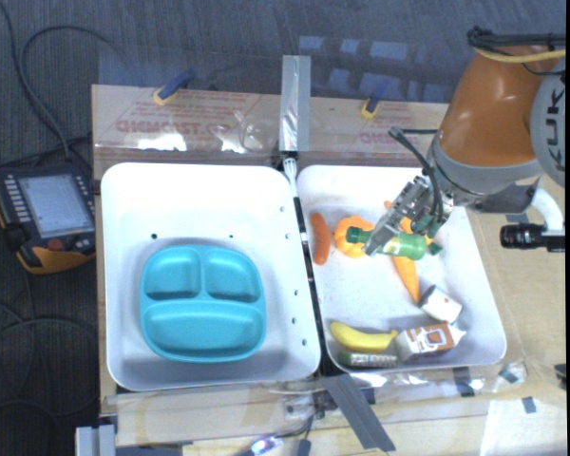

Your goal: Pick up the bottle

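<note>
We see one green bottle lying in the right bin, partly hidden beneath the gripper; whether it is gripped we cannot tell. Around it: two carrots, one banana, two cartons. The left bin holds one blue tray.

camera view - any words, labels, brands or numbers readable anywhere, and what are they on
"KU" on the grey arm, cut off at the edge.
Red print on the clear sheet behind the bins: too blurred to read.
Carton in the right bin: markings too small to read.
Small white box: too small to read.
Green bottle at the gripper: no readable label.
Pendant screen: unreadable.
</note>
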Robot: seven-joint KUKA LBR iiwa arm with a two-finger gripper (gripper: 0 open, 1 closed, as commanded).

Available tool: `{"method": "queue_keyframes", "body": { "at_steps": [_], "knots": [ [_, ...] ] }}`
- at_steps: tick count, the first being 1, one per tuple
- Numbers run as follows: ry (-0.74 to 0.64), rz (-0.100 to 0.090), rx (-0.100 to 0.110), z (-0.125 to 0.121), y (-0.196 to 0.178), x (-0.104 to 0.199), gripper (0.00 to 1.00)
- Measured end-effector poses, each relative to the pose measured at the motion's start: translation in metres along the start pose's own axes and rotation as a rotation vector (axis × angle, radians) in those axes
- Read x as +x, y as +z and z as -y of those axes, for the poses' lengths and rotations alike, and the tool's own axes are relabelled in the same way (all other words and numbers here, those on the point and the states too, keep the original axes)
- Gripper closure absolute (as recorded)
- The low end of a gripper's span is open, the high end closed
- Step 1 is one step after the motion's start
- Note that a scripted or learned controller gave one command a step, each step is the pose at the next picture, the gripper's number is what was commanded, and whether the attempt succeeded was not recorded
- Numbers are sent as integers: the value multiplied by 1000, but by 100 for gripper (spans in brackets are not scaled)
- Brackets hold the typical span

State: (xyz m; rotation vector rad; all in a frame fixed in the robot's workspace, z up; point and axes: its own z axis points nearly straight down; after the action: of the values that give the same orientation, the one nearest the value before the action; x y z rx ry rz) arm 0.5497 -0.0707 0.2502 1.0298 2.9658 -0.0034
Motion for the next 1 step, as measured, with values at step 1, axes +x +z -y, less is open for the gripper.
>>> {"method": "queue_keyframes", "body": {
  "at_steps": [1],
  "knots": [
    [0,0,0,0,0,0,0]
  ]
}}
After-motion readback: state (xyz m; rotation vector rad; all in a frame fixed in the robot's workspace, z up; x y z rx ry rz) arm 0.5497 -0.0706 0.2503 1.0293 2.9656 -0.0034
